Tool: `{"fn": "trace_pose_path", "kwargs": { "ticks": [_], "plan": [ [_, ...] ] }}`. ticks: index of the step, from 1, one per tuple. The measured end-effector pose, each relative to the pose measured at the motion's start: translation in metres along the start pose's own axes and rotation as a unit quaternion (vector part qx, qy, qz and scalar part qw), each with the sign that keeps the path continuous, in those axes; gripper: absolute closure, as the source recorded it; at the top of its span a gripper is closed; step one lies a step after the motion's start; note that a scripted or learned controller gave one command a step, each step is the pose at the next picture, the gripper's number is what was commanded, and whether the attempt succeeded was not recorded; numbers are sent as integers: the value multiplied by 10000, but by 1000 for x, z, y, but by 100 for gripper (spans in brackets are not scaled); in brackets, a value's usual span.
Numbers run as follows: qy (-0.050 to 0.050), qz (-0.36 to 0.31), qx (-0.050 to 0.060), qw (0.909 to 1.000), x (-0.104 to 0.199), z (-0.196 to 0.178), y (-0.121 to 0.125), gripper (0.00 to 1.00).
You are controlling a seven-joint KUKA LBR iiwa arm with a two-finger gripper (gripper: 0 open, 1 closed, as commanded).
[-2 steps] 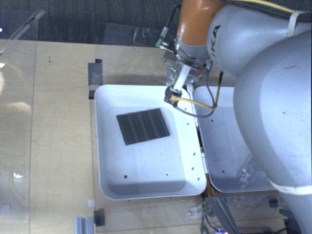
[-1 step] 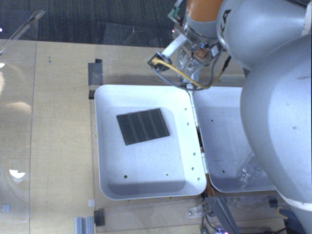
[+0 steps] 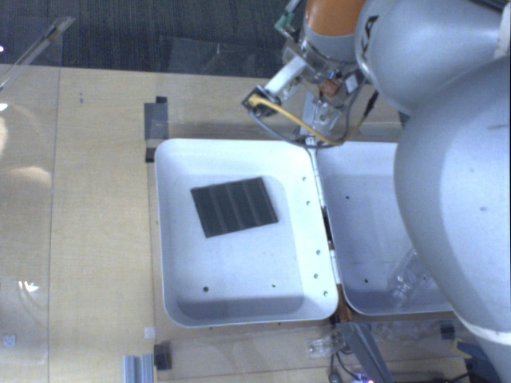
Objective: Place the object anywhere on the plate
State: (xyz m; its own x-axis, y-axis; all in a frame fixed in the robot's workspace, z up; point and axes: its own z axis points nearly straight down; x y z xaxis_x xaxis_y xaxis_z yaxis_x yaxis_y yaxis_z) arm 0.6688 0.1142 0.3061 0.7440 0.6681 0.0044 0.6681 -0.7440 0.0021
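Note:
A dark grey ribbed rectangular plate [image 3: 234,206] lies flat in the left bin [image 3: 180,294], toward its back half, with nothing on it. The gripper [image 3: 321,116] hangs below the orange band above the back rims where the two bins meet, up and to the right of the plate. A yellow cable loops beside it. A clear, glassy-looking object [image 3: 403,282] lies in the right bin [image 3: 359,214] near its front, partly hidden by the arm's grey body.
The big grey arm covers most of the right bin and the right of the view. Black brackets stand at the left bin's corners. Bare wooden bench stretches to the left.

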Motion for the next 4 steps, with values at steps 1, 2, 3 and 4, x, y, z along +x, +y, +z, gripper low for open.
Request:
{"fn": "trace_pose_path", "kwargs": {
  "ticks": [1,2,3,4],
  "plan": [
    [-13,1067,16,9943,12,85,-63,0],
    [12,1076,20,9942,13,73,-62,100],
    [1,2308,11,9730,15,80,-73,100],
    [6,2617,-3,9651,-17,-13,-65,100]
  ]
}}
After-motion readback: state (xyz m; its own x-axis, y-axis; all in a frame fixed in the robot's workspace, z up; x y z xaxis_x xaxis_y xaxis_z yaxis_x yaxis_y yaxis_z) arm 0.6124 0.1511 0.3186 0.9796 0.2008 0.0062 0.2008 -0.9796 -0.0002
